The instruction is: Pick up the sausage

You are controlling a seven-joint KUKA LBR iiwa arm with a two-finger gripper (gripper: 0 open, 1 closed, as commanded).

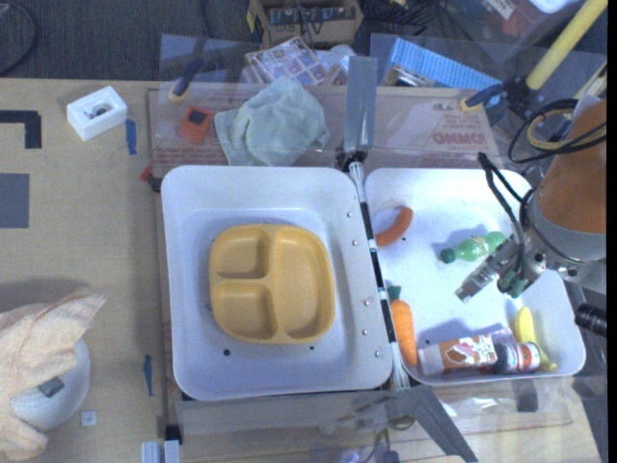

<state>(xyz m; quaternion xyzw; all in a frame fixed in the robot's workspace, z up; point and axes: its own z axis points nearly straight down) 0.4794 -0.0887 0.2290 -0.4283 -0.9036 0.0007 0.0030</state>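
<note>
The sausage [393, 226] is a small reddish-orange curved piece lying in the right bin [434, 183], near its left wall and toward the back. My gripper [492, 284] hangs over the middle right of the same bin, well to the right of the sausage and a little nearer the front. It is open, and nothing sits between its fingers. A green bottle [472, 249] lies between the sausage and the gripper, just beyond the fingertips.
In the right bin, a carrot [403, 331] lies by the left wall, a sauce bottle [479, 356] along the front, and a banana [525, 327] at the front right. The left bin [183, 258] holds a yellow divided plate [273, 283]. A cloth [275, 122] lies behind the bins.
</note>
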